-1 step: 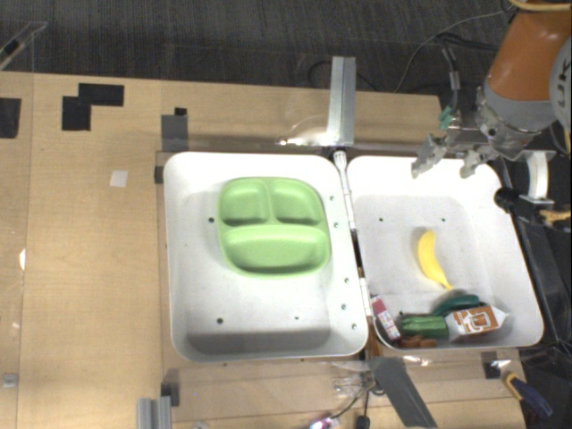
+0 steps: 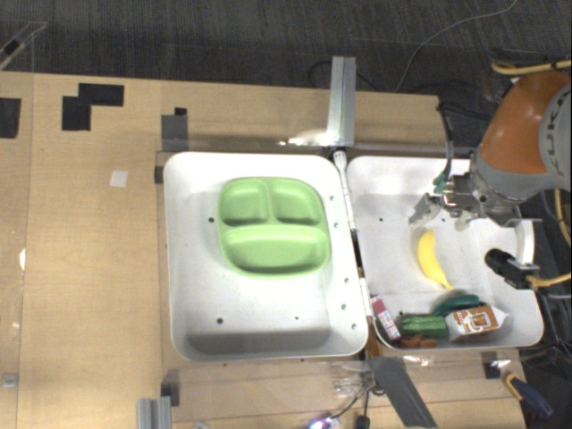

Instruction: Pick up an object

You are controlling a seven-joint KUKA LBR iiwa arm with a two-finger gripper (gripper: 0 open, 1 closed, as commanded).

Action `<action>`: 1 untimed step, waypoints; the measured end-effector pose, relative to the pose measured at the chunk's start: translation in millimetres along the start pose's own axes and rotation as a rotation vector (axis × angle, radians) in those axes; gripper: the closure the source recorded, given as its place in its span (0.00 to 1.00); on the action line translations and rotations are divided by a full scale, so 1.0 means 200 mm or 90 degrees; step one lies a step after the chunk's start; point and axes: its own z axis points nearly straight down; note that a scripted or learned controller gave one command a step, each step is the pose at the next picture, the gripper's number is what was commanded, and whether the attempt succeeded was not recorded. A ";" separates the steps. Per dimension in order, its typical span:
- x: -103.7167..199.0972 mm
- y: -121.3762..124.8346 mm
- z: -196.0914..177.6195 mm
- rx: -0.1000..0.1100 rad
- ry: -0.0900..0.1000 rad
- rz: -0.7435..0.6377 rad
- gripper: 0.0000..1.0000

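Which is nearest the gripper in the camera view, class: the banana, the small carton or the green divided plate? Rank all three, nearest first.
From the gripper:
1. Banana, just below it in the right bin.
2. Small carton, at that bin's lower edge.
3. Green divided plate, across in the left bin.
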 end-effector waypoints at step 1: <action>-0.03 -0.26 0.29 -0.009 -0.001 -0.085 0.00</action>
